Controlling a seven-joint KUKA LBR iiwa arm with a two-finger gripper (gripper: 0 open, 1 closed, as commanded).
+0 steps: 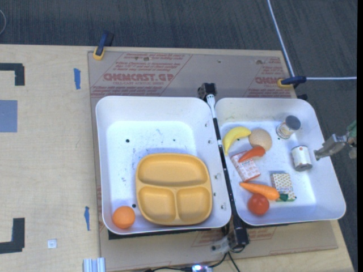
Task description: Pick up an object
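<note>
Gripper [332,147], finger state indiscernible, just right of small metal cup [302,157]: light, rigid, slippery; grasp across rim.

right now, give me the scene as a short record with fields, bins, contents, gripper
left bin: yellow divided tray, orange ball at its near left corner
right bin: banana, tan round item, carrot, red tomato, two small packets, silver can, small jar
gripper: at the right bin's right rim, beside the silver can, nothing seen between its fingers
</note>
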